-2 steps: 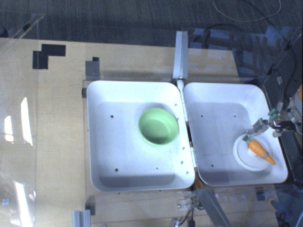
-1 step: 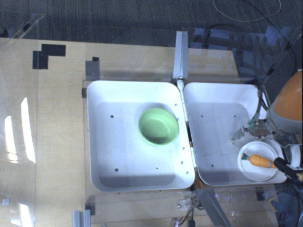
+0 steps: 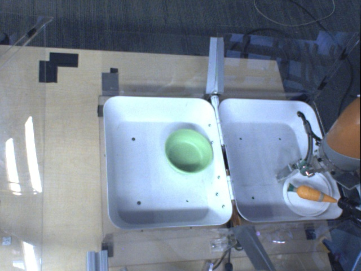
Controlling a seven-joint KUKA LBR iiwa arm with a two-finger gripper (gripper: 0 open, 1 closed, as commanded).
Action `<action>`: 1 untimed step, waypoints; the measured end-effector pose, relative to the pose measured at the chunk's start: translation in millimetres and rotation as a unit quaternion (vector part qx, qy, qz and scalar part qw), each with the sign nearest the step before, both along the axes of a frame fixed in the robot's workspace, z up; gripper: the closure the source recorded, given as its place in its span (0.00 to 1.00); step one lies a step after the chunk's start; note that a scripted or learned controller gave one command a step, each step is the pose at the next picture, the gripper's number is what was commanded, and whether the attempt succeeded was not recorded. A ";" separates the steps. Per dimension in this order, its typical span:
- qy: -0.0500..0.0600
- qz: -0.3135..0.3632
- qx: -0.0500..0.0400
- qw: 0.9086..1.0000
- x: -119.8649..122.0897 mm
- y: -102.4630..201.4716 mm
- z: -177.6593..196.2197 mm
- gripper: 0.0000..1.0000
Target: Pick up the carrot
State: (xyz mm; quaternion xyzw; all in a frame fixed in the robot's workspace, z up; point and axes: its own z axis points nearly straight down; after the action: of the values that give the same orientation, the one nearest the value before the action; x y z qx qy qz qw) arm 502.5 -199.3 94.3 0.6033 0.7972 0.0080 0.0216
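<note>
- On a pale wood-grain bench (image 3: 62, 168), two shallow white bins are set side by side, split by a grey metal rail (image 3: 215, 66); black tape marks (image 3: 56, 65) are seen at the far left of the bench.
- Beyond the bench, dark carpet (image 3: 141, 4) is seen, with a thin cable loop (image 3: 293, 7) lying on it.
- Left bin (image 3: 130, 196): smooth, matte, rounded corners; a round pale green bowl (image 3: 189, 150) is seated right of centre, near the shared wall.
- Right bin (image 3: 254, 145): a small round white dish (image 3: 307, 205) is placed in the near right corner.
- Carrot (image 3: 313, 194): orange, tapered, laid on the white dish; its long axis runs roughly left-right, thick end to the left, thin tip to the right and slightly toward the near edge.
- Gripper (image 3: 302, 169): metallic, located just behind the dish and close to the carrot; jaw state cannot be told, and no contact with the carrot is seen.
- Arm (image 3: 345, 137): orange band seen at the right edge.
</note>
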 end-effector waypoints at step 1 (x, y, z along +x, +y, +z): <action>-0.001 -0.038 0.001 0.999 -0.1 -8.0 0.5 0.00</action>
State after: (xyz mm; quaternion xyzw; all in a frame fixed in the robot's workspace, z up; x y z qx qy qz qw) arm 502.3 -207.4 94.8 0.6332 0.7736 0.0084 0.0225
